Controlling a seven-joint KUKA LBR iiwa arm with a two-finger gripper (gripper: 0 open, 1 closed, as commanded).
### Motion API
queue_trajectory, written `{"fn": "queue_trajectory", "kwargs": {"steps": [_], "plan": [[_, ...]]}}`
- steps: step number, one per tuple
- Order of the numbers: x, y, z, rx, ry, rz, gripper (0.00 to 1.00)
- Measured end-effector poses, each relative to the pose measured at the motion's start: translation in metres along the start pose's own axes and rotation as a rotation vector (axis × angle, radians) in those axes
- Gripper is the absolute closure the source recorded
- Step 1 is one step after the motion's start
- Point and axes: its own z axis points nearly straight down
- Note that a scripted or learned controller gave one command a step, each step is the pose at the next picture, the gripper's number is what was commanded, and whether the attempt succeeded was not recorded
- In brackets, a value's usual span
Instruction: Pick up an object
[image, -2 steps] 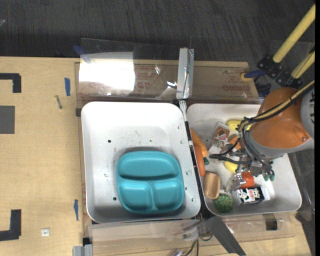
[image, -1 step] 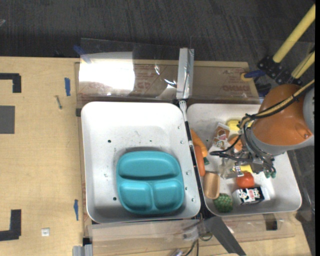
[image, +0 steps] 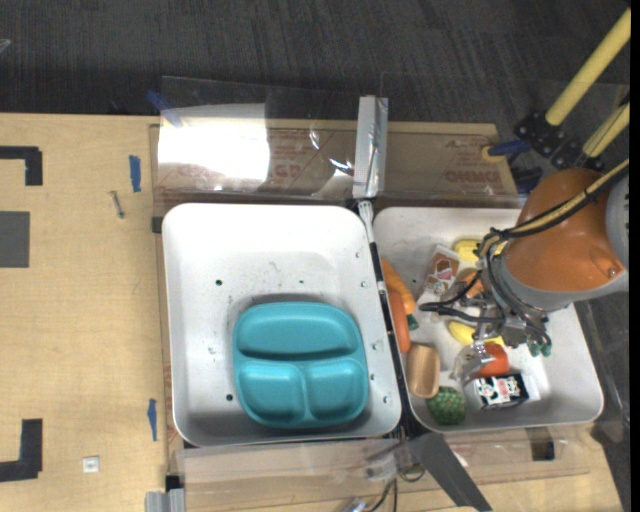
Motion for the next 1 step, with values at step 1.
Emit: {"fn": "queue_trajectory", "kwargs": {"steps": [1], "plan": [[0.0051, -0.0009, 0.0225, -0.002, 0.014, 0.107, 0.0]]}}
